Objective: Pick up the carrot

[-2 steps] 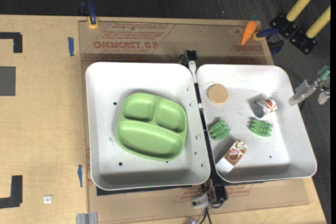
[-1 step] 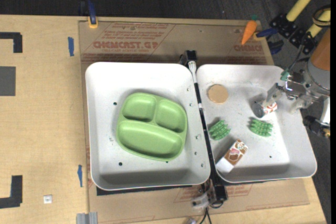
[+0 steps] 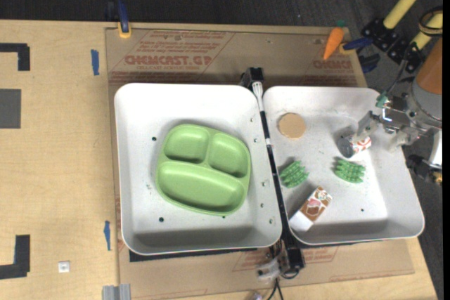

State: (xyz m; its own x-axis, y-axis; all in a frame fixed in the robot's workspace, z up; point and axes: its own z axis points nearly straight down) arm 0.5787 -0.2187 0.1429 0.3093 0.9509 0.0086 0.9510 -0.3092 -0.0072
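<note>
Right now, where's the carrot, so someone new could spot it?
Start at the right bin and go past its far rim onto the bench. The carrot lies there by a blue clamp. It is orange and tapered with a green top, while everything in the bin is green, tan or boxed.

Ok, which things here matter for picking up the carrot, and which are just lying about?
For the job:
carrot, outside the bins on the bench behind the right bin
end effector

Lying about:
green divided tray
tan disc
two green pieces
small carton
</note>
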